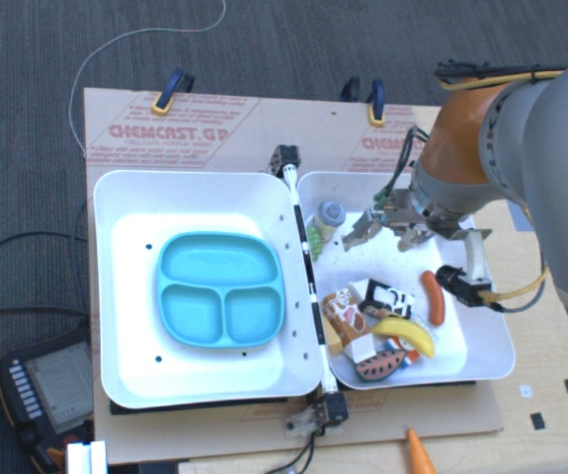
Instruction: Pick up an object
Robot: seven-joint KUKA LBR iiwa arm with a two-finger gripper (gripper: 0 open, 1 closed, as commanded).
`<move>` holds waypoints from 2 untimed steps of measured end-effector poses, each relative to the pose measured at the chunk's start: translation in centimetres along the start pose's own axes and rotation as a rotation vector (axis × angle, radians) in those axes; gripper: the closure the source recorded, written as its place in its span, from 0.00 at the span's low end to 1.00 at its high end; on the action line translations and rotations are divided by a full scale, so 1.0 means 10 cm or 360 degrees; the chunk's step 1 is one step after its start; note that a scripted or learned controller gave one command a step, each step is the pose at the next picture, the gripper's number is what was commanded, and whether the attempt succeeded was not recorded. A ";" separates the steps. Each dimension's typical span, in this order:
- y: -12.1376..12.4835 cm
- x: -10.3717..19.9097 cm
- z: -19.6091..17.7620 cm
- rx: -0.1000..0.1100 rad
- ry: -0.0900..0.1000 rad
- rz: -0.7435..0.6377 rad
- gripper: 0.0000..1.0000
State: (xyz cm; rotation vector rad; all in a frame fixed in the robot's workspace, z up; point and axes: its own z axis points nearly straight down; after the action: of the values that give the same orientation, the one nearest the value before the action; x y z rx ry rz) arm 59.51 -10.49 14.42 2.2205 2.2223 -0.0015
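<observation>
My gripper (383, 237) hangs over the upper part of the right bin (491, 349), open, with bare white floor between its fingers. Below it lie a black-and-white toy (389, 298), a red sausage (434, 297), a yellow banana (408, 335), a brown printed box (342, 310) and a watermelon slice (378, 366). A small grey-capped bottle (329, 214) stands to the gripper's left, by the bin's upper left corner, with a green item (315, 236) beside it.
The left bin (125, 215) holds a light blue three-compartment plate (222, 289). A black divider (301, 250) runs between the bins. Blue and yellow clamps (374, 102) sit at the board's far edge. An orange carrot tip (418, 452) lies on the board in front.
</observation>
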 end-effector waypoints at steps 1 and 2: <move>-0.70 0.09 0.56 -0.0018 -0.0002 0.0000 0.00; -0.68 0.08 0.45 -0.0023 -0.0004 0.0002 1.00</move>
State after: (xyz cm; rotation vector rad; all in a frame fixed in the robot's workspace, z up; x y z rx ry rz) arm 52.66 -9.65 9.90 2.2138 2.2124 0.0118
